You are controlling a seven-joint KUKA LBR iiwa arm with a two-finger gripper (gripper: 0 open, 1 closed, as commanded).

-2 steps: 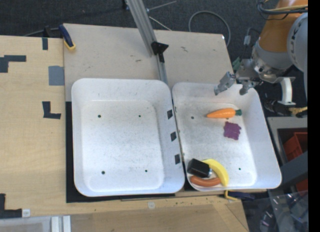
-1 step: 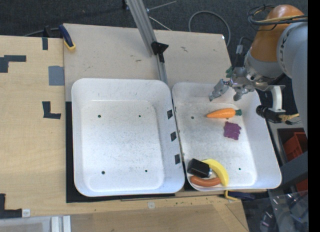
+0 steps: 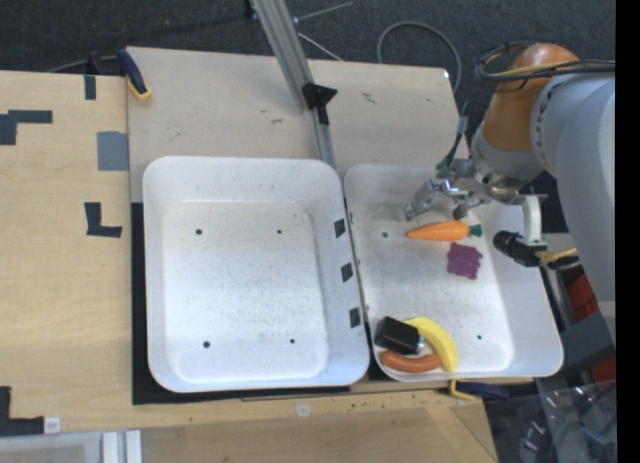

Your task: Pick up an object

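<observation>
My gripper [image 3: 440,213] hangs over the back part of the right bin [image 3: 520,351], and it is open. Its two metal fingers [image 3: 417,208] are spread apart just above an orange toy carrot [image 3: 436,233] with a green top, which lies flat on the bin floor. Nothing sits between the fingers. A purple toy [image 3: 464,261] rests a little to the right of the carrot and nearer the front. At the bin's front edge lie a yellow banana [image 3: 440,341], a black block [image 3: 397,334] and an orange-red sausage-shaped toy [image 3: 410,361], bunched together.
The left bin [image 3: 160,281] stands beside the right one, their rims touching. A slanted metal rail [image 3: 290,51] runs down to the back of the gap between the bins. The grey arm with its orange band [image 3: 520,111] comes in from the right.
</observation>
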